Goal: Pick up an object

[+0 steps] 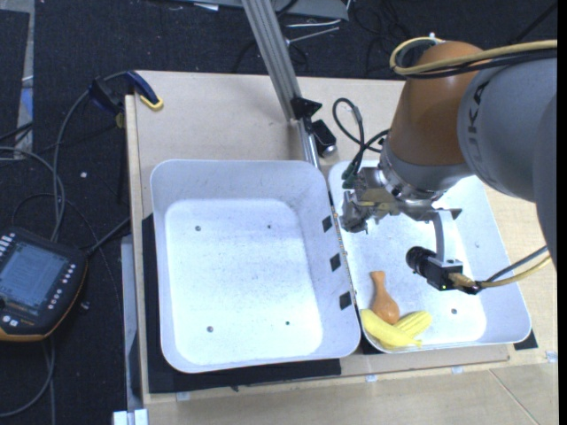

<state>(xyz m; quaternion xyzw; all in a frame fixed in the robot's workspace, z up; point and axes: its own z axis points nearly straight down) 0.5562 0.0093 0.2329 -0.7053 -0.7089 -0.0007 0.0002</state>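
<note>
a light wooden bench (230, 122) bearing two shallow white bins side by side: left bin (239, 255), right bin (483, 237).

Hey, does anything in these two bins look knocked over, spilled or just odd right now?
Nothing looks spilled or damaged. The banana and an orange toy sit bunched together, touching, in the right bin's near corner. The gripper hangs farther back over that bin.

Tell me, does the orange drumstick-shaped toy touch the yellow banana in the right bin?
Touching. In the camera view the orange toy rests with its lower end overlapping the banana, with no gap visible.
</note>
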